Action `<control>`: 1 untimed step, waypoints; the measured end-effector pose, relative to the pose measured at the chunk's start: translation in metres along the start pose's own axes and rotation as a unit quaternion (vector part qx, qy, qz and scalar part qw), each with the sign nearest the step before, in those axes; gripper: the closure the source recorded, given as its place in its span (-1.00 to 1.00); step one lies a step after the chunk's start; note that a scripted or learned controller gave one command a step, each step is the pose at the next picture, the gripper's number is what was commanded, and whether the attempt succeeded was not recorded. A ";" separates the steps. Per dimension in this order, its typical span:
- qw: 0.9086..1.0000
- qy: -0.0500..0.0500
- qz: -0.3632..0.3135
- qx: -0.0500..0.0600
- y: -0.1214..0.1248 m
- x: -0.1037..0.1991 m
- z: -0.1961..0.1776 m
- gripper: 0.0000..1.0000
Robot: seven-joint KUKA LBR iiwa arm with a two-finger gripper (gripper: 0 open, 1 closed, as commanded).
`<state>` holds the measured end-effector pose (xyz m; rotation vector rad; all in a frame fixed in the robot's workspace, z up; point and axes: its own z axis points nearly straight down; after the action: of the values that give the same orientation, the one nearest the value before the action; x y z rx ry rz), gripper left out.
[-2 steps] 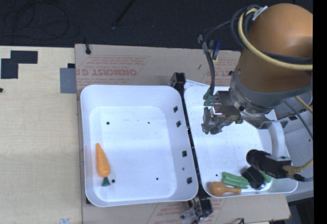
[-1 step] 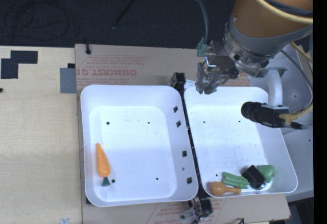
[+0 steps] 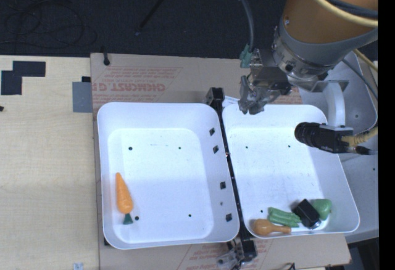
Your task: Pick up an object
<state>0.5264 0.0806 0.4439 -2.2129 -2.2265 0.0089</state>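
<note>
My gripper (image 3: 252,106) hangs over the far left corner of the right bin (image 3: 333,164), with nothing between its fingers. An orange carrot (image 3: 124,194) with a green stem lies near the front left of the left bin (image 3: 160,121). At the front of the right bin lie an orange pear-shaped toy (image 3: 269,227), a green pod (image 3: 284,217), a black block (image 3: 307,212) and a green piece (image 3: 322,206) close together. All of these sit far from the gripper.
A black hinge strip (image 3: 223,164) joins the two bins. Cardboard (image 3: 148,77) lies under the bins, on a wooden bench (image 3: 43,164). A black cylinder (image 3: 318,135) juts over the right bin's right wall. Cables hang at the arm's wrist.
</note>
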 end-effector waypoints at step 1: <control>1.000 -0.001 -0.003 0.002 0.000 0.001 -0.009 1.00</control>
<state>0.5265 0.0814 0.4529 -2.2039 -2.2324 0.0145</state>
